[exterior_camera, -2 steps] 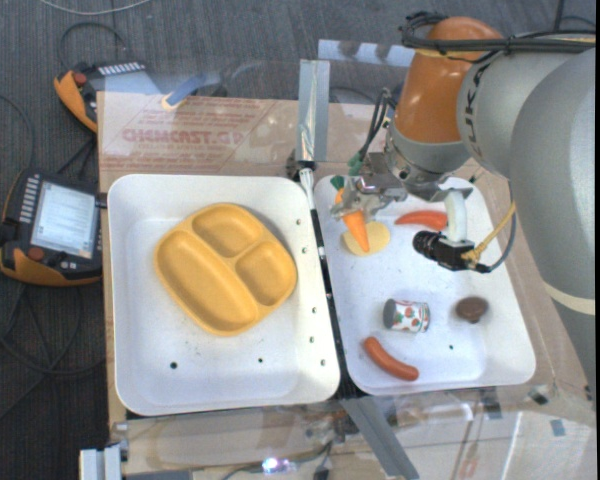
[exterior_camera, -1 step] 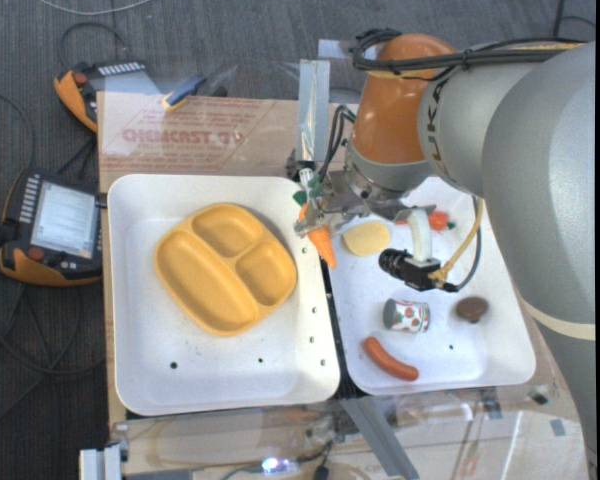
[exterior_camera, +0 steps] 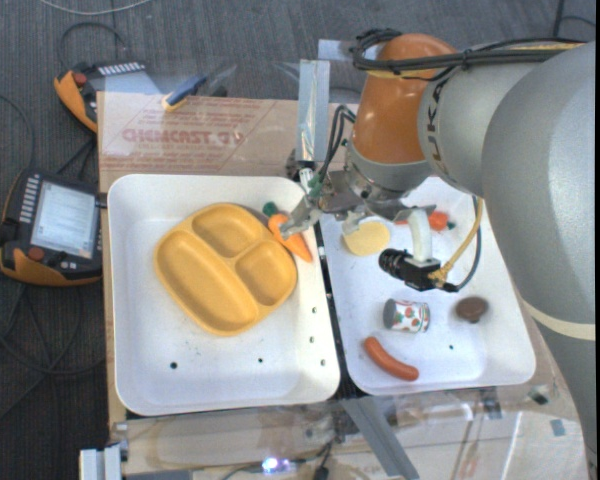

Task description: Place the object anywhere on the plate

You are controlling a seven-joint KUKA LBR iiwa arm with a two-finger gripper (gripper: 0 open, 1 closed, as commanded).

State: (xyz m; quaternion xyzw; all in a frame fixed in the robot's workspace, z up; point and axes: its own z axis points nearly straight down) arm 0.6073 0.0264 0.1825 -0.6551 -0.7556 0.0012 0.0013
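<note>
Gripper (exterior_camera: 298, 220) grips carrot (exterior_camera: 294, 240) at plate's (exterior_camera: 225, 268) 3 o'clock rim, over left bin (exterior_camera: 140, 368). To do well: shift toward 9 o'clock until carrot is clear over a compartment, lower, then release.

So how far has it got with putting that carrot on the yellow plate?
Partway. The gripper has a toy carrot between its fingers at the right rim of the yellow plate, in the left bin. What's left is letting it go onto the plate, whose compartments hold nothing yet.
</note>
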